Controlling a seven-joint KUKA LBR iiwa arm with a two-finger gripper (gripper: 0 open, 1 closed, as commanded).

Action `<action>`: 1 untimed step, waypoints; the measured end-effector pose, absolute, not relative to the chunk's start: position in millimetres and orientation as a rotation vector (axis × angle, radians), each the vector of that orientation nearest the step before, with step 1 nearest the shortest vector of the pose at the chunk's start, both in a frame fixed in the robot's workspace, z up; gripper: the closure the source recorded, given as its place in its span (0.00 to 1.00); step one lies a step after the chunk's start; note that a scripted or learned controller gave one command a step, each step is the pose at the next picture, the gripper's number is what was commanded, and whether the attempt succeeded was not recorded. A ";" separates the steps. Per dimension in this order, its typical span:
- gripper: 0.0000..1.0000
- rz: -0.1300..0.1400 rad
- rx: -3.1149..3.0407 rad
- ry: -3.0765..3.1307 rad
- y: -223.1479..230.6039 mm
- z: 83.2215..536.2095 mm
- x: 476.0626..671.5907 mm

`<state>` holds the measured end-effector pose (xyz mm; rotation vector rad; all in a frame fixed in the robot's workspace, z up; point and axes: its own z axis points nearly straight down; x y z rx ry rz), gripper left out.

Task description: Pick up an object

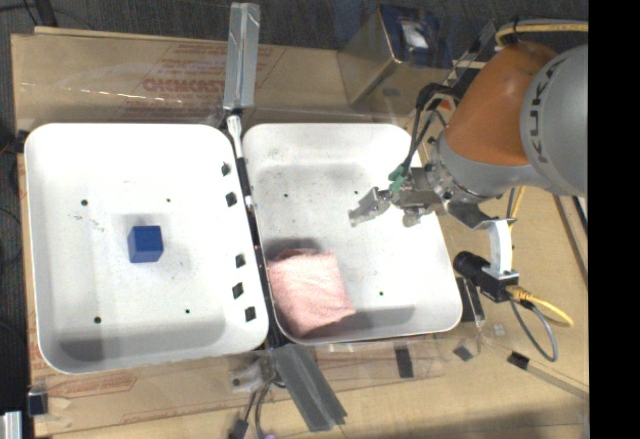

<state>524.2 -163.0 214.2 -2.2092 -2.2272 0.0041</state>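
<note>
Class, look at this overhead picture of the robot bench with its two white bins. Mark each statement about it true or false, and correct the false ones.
1. The blue cube lies in the left bin. True.
2. The pink cloth lies in the same bin as the blue cube. False: it lies in the right bin, near its front edge.
3. The gripper is above the right bin. True.
4. The gripper holds the pink cloth. False: the cloth lies on the bin floor, apart from the gripper.
5. The arm reaches in from the left of the picture. False: it comes in from the right.
</note>
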 end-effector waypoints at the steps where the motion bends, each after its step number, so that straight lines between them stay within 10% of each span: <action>1: 0.00 0.002 -2.098 -2.335 -116.1 91.4 533.9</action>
